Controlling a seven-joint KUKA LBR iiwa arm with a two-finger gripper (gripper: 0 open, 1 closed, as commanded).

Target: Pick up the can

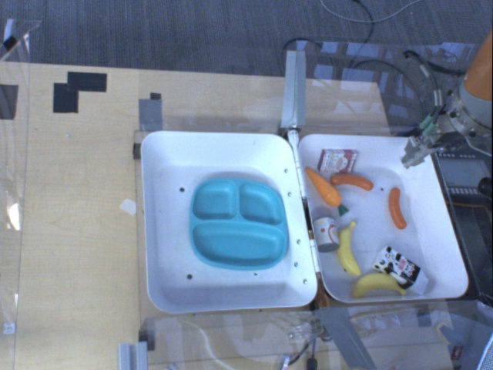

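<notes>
The can is small, white-labelled with a dark grey end, lying on its side at the left wall of the right bin. It touches a banana and sits below a carrot. That bin also holds two sausages, a second banana and two cartons; the left bin holds a blue divided tray, while the end effector hovers at the right bin's far right corner, its state impossible to tell.

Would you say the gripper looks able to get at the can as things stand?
Probably yes. The can lies uncovered against the right bin's left wall, with a carrot and a banana close beside it. The gripper hovers over the far right corner, and nothing stands between.
</notes>
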